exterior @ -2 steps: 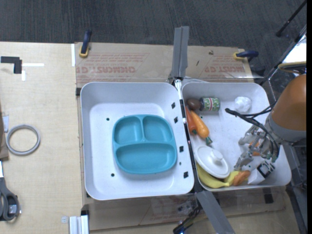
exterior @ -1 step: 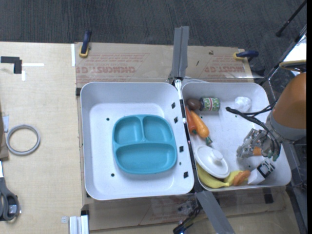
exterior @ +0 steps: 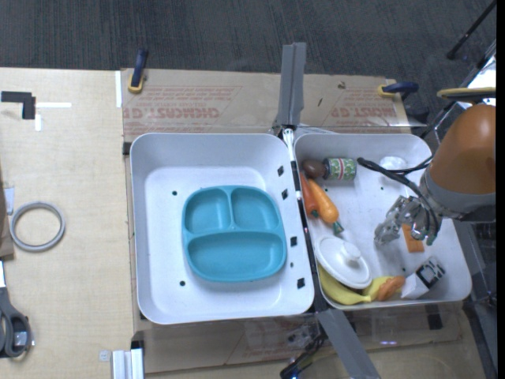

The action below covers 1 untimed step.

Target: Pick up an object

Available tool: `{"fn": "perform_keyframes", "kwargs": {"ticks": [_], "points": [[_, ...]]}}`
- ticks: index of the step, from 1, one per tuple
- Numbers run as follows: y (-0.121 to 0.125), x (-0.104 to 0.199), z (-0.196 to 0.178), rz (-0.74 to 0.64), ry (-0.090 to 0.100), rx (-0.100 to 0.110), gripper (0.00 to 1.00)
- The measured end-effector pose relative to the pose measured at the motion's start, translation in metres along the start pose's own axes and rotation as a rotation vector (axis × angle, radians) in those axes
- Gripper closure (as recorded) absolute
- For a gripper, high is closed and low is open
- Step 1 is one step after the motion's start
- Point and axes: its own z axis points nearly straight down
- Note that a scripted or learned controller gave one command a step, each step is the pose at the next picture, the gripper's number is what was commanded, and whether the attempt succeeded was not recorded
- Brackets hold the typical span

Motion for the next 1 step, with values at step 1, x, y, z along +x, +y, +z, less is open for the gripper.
{"fn": "perform_keyframes", "kwargs": {"ticks": [1], "points": [[0.0021,-0.089,-0.0014,-0.25,-0.004,0.0,1.0]]}}
